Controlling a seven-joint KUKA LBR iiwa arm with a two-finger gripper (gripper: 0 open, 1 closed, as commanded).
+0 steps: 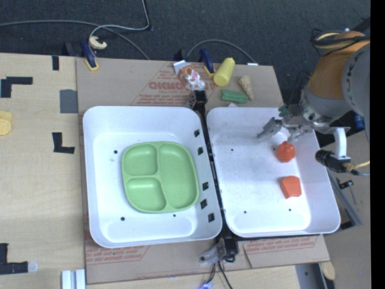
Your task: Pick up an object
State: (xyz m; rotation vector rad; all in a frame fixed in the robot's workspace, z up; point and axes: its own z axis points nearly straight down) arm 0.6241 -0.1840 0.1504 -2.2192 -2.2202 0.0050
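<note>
1. Camera view: two white bins sit side by side on a sheet of cardboard [150, 86], the left bin [102, 125] and the right bin [240, 215] touching along a middle seam.
2. A green divided plate [160, 177] lies flat in the left bin, near its middle.
3. In the right bin, a red round object [286, 152] lies toward the far right, and an orange block [291, 186] lies just nearer, apart from it.
4. The arm [337, 80] reaches in from the right, over the far right part of the right bin.
5. The gripper [278, 127] hangs just beyond the red round object, its fingers [267, 129] spread apart with nothing between them.
6. Beyond the bins, on the cardboard, lie a yellow cylinder [224, 71], a green piece [233, 96], a tan piece [246, 87] and a small printed packet [189, 75].
7. A cable [120, 26] runs across the dark floor at the far side.
</note>
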